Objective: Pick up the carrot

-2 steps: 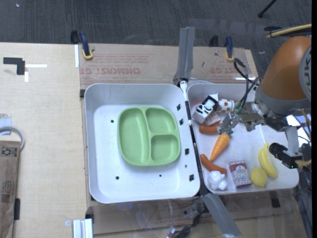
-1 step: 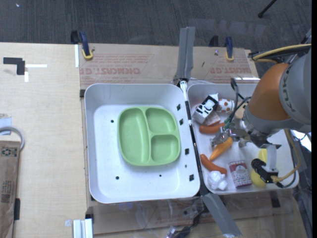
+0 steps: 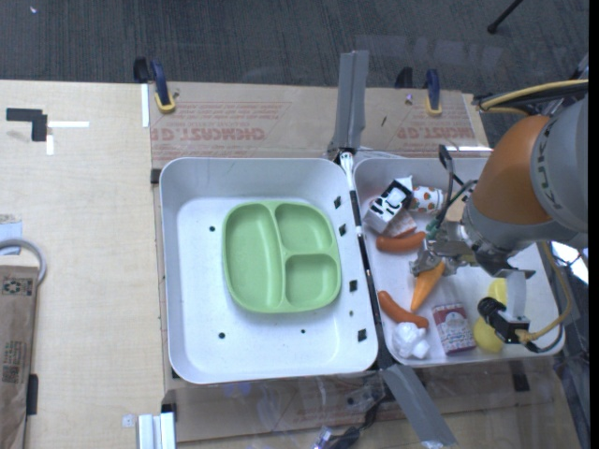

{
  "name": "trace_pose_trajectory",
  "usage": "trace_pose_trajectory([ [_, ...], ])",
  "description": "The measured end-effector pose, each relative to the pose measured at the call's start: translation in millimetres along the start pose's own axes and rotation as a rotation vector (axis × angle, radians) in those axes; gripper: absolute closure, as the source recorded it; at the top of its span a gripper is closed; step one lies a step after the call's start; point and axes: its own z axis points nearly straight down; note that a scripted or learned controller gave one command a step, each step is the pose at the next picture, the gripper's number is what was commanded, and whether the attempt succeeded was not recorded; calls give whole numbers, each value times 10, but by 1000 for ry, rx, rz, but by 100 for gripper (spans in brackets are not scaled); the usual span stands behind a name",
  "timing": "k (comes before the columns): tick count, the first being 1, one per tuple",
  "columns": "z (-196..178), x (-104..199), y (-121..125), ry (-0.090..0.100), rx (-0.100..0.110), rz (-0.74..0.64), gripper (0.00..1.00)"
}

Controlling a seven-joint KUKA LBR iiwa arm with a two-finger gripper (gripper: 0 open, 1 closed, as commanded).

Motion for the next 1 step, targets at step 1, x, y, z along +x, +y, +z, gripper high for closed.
trace_pose_trajectory([
  [1,-913,288,-495,-1,-3,142,100],
])
